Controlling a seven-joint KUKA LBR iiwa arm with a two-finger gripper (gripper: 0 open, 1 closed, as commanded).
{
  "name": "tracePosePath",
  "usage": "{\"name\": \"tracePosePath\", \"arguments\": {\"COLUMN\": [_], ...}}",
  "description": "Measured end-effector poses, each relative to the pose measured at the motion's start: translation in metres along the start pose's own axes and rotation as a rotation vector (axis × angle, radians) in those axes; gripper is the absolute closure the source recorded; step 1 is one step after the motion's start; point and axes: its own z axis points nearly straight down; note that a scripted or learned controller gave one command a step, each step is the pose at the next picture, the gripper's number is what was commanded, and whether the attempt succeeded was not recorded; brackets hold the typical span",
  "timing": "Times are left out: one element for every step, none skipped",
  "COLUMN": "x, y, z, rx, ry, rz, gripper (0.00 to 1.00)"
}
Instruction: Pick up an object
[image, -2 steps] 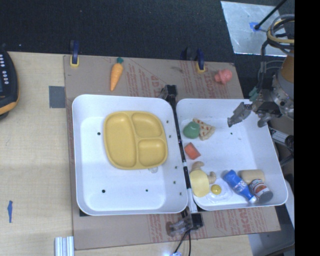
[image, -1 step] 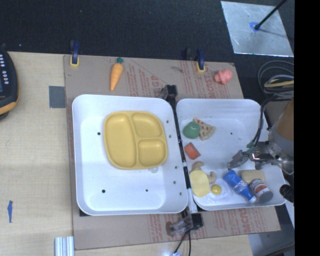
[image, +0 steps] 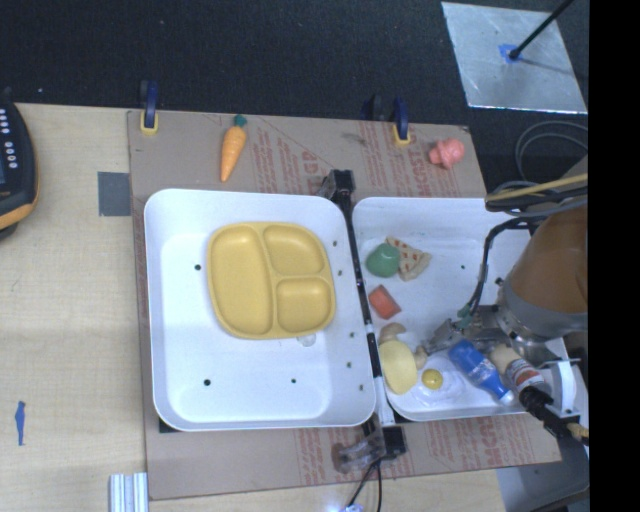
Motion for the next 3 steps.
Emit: {"name": "tracePosePath", "arguments": {"x": [-0.047,0.015,0.011], "y": [0.086,0.009,0.012], "z": [-0.007,-0.004,-0.015], "rx": [-0.015,0.001,-0.005], "ry": [-0.008,0.002,-0.003], "rz": [-0.001,0.000,0.001], "gripper": [0.00,0.00,1.00]}}
